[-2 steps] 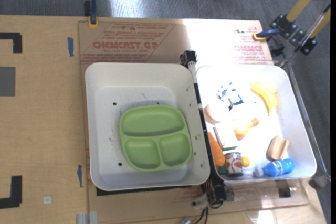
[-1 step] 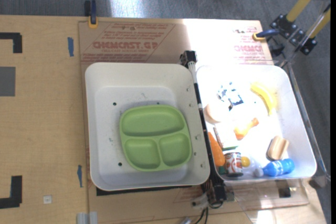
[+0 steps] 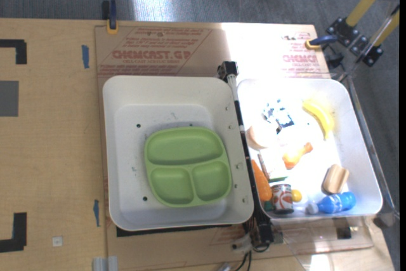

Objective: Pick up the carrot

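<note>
1. The carrot (image 3: 261,180) lies along the left wall of the right bin (image 3: 366,155), toward its near-left corner, just beside a small can (image 3: 282,197); apparently not yet picked.
2. Next move, as I judge: descend over the carrot, aligned across its length, clear of wall and can.
3. Fingers: I cannot tell their opening or hold.
</note>
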`<act>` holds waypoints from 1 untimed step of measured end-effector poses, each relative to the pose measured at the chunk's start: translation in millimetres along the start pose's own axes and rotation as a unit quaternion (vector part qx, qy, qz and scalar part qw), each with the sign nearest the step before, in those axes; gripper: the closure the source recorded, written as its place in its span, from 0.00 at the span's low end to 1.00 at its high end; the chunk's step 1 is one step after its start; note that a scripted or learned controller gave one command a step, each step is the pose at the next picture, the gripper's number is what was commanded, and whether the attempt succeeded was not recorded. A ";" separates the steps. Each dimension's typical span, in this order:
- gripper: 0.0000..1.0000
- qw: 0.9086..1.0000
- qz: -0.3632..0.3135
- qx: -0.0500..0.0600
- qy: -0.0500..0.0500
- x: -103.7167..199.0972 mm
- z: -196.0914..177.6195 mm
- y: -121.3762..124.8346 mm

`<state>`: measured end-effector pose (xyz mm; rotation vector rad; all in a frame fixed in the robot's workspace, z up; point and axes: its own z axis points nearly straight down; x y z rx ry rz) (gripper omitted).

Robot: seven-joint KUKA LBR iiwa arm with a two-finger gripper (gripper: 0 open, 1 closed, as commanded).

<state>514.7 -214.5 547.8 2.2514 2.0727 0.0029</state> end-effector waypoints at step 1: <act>1.00 1.000 -0.001 -0.005 -0.004 -0.8 -11.9 2.4</act>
